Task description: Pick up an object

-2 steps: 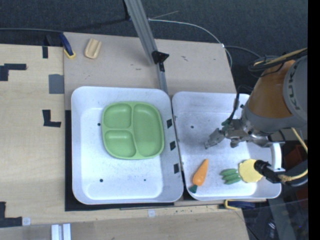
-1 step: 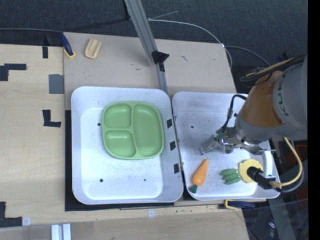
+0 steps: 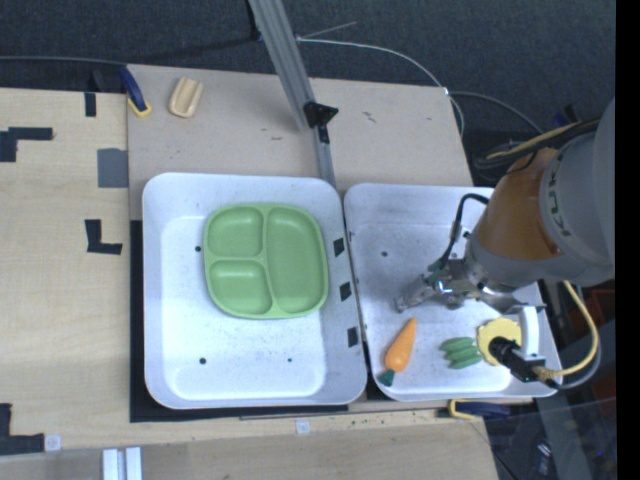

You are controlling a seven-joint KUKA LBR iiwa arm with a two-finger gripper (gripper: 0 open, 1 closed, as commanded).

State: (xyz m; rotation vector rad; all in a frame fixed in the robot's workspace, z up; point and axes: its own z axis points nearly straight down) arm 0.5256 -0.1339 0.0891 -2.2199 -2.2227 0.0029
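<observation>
My gripper (image 3: 432, 293) hangs over the middle of the right bin (image 3: 400, 213), at the end of the grey arm with its orange band (image 3: 510, 213). Just below it lies an orange carrot (image 3: 400, 345), tilted, near the bin's front edge. To the carrot's right lies a small green object (image 3: 460, 351), and beside that a yellow object (image 3: 497, 336) with a black part. I see nothing in the gripper.
A green divided plate (image 3: 267, 259) lies in the left bin (image 3: 170, 298). A metal pole (image 3: 290, 53) slants down to the gap between the bins. A tan block (image 3: 185, 97) sits on the bench at the back left. Cables run behind the right bin.
</observation>
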